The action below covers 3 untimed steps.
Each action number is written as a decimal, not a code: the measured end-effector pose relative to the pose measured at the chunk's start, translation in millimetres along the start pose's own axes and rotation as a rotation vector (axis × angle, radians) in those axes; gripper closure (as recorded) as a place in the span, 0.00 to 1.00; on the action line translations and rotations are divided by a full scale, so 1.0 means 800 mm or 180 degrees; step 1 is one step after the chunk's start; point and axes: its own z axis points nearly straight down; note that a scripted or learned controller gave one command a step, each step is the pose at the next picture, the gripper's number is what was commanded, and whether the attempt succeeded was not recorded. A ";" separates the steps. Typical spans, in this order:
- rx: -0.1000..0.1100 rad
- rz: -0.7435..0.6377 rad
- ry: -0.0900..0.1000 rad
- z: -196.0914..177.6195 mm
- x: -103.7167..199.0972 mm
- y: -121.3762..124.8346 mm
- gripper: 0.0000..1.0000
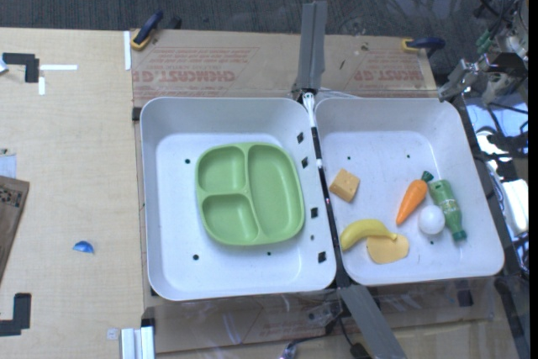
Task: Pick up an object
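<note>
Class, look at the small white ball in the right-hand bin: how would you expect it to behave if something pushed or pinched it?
The white ball looks round and smooth, so it would probably roll at a nudge. It sits between the carrot and the green bottle, which might stop it. Its glossy curve could slip out of a pinch.

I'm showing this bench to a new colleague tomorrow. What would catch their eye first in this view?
Probably the green divided plate, lying alone in the middle of the left bin. Next, the cluster of toy food in the right bin: an orange carrot beside a green bottle and a white ball, a banana at the front, and a tan cube toward the divider.
</note>
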 end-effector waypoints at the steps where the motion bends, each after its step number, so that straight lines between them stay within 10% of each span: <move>1: 0.0000 0.0000 0.0000 0.000 0.000 0.000 0.00; 2: 0.0002 0.0240 0.0002 0.134 0.040 -0.030 0.00; 3: -0.0002 -0.0492 0.0003 0.222 0.025 -0.126 0.00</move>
